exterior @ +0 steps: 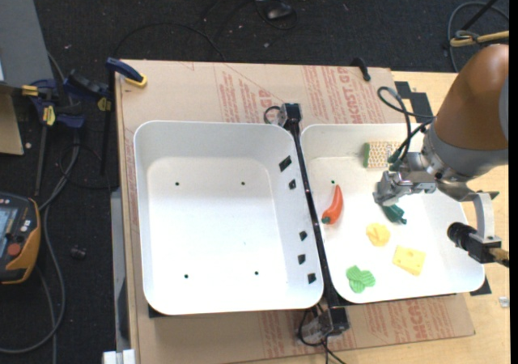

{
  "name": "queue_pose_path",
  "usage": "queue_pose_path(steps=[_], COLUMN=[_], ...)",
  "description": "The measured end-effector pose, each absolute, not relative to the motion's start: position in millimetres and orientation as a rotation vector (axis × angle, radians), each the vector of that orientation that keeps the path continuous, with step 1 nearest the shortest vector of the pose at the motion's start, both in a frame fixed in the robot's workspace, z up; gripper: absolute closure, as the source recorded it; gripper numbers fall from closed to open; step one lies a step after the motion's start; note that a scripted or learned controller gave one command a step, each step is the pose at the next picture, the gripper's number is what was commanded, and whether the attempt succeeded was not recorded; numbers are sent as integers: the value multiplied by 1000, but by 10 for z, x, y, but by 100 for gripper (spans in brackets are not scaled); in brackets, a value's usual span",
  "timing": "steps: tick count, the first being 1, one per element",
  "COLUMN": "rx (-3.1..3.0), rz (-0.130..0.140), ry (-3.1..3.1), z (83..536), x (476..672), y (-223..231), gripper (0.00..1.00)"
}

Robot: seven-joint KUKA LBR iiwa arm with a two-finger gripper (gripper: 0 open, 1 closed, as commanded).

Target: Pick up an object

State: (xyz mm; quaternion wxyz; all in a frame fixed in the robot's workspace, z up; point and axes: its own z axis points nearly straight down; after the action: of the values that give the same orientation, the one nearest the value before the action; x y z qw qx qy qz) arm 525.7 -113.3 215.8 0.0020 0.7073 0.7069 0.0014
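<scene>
My gripper [390,195] hangs over the right bin [453,285], near its middle, on the grey arm with the orange band [484,95]. A small dark teal object [395,213] lies directly under its tip; whether the two touch is unclear. A red-orange chili pepper [333,204] lies to the left, near the divider. A yellow lump [377,234] and a yellow cheese wedge [409,260] sit in front of the gripper. A green leafy piece [360,277] rests by the front wall. A beige and green block [377,154] lies at the back.
The left bin [146,192] stands beside the right one, with a black divider strip [303,209] between them. Both rest on a cardboard sheet [210,91]. Clamps [65,95] and cables lie off the bench to the left.
</scene>
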Motion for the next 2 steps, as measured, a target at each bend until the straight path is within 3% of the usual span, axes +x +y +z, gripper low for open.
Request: queue_pose_path(steps=[1, 2], rx=[2219, 2217], rz=[3, 1], ry=[2220, 2228], z=[2552, 2574], x=[5264, 5233], y=[-1134, -591], gripper=[100, 100])
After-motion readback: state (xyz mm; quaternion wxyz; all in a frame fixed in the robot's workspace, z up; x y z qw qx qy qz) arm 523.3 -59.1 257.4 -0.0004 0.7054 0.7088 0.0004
